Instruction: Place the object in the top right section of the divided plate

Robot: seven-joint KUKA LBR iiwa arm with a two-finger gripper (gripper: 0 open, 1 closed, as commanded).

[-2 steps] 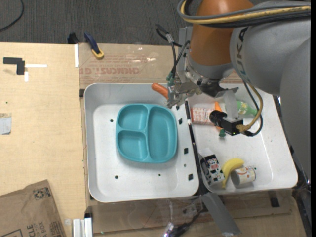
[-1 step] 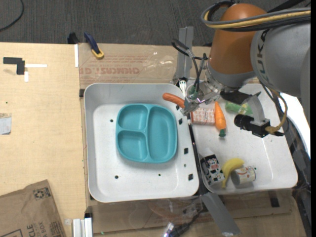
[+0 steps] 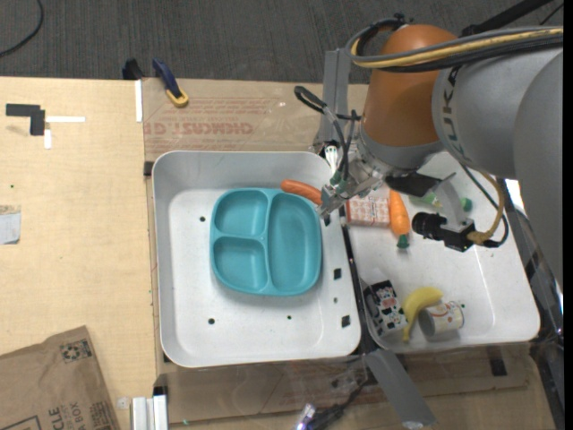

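Overhead view of the bench with two white bins side by side. The left bin holds a teal divided plate, which lies flat near the bin's middle, with one long section on its right side and two smaller sections on its left. A small orange object, elongated and carrot-like, lies across the plate's upper right rim, over the top of the long section. Its right end points toward the gripper. The gripper is at the wall between the two bins, just beside that end of the object. Whether the gripper is wide, narrow or closed on the object cannot be told from this angle.

The right bin holds:
- a carrot beside a small white and red carton, both under the arm's wrist
- a black and white box nearer the front
- a banana touching a grey can
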